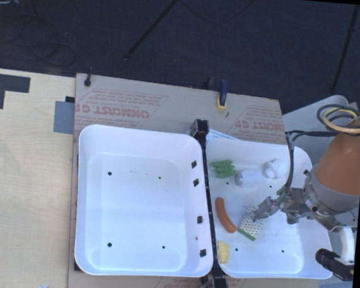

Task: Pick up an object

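Far to the left of my fingers (264, 210) lies the pale wooden desk (18, 175), with a cardboard sheet (139, 108) spread under both bins. The left bin (95, 141) sits well away from me on that side. A row of black clips (201, 202) runs down the seam where it meets the right bin (295, 262), the one I am reaching into.

Just past that seam, left of my fingers and a little lower, an orange sausage-shaped piece (226, 215) lies at a slant on the bin floor. Below it, against the near wall, sits a small yellow object (222, 252). Up and to the left of me lies a green leafy thing (223, 169), and beside it a short grey cylinder (243, 177). A white perforated piece with a green edge (251, 225) lies right under my fingers, down and slightly left, close enough that I cannot say whether I touch it. A white lump (271, 169) sits straight above me by the far wall.

I cannot tell whether my fingers are apart or together; nothing visibly sits between them. My orange-banded arm (346, 164) rises behind me on the right.
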